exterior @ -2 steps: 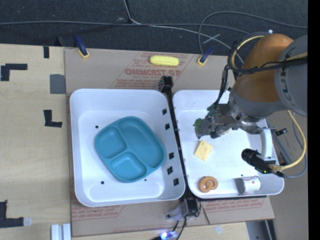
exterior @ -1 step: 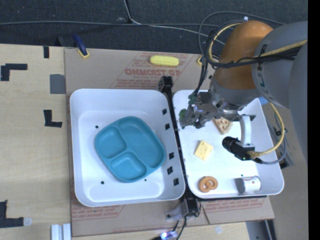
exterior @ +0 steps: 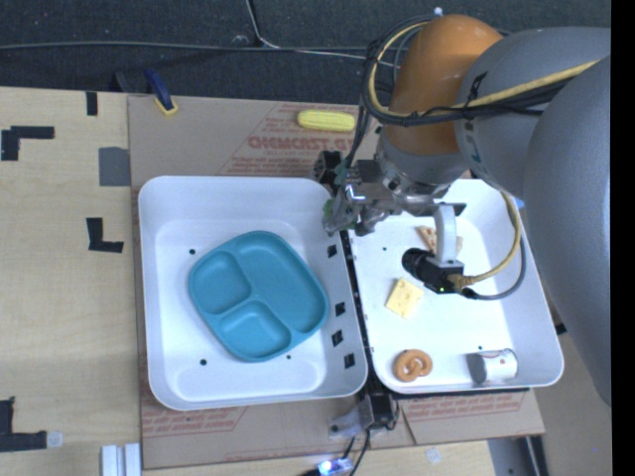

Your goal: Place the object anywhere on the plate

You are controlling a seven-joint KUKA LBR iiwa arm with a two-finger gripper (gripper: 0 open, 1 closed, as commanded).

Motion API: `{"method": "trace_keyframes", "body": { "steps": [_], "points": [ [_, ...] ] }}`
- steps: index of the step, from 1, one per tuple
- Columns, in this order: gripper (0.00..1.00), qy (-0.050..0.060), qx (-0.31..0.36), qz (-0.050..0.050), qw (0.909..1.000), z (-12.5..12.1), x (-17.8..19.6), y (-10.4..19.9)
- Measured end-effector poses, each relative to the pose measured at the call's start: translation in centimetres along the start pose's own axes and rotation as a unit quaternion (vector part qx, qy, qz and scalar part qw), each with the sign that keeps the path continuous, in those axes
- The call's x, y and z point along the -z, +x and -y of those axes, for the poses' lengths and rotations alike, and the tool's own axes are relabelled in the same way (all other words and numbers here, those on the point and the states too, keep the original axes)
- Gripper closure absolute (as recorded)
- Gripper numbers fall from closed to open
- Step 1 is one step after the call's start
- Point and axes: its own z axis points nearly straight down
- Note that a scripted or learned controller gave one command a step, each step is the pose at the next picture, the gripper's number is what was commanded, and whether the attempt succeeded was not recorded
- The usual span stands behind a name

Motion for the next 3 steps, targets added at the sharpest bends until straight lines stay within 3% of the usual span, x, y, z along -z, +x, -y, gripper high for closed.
{"method": "trace_keyframes", "body": {
  "steps": [2,3],
  "points": [
    [1.00,0.001,-0.001,0.000,1.0000,-5.1,-1.5,9.3],
    [0.00,0.001,-0.002,0.001,1.0000,-5.1,-1.4,9.1]
  ]
}}
